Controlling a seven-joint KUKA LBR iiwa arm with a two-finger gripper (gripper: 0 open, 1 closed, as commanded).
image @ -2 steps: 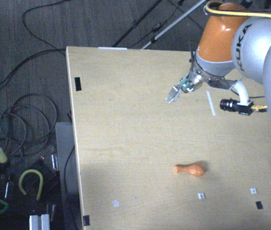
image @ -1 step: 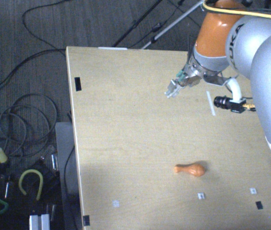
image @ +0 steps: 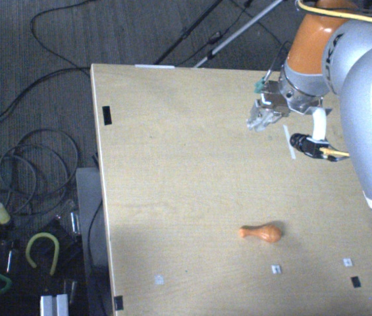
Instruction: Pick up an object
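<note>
**Small orange pear-shaped object waits low in the frame; arm parked far above it**

The orange pear-shaped object (image: 261, 233) lies on its side on the tan board (image: 172, 176), in the lower right of the frame, bulb end to the right and thin neck pointing left. It looks small, light and smooth, probably plastic or rubber, so it may roll or squirt sideways under a pinch. The bulb is the fatter, safer place to close on, with the fingers set across its width; the neck is thin and easy to miss.

A few small dark and pale markers (image: 276, 268) sit below and to its right.

The gripper (image: 262, 119) hangs in the upper right, well apart from the object, under the orange-banded wrist. Whether it is spread or closed I cannot tell; nothing is seen in it.
</note>
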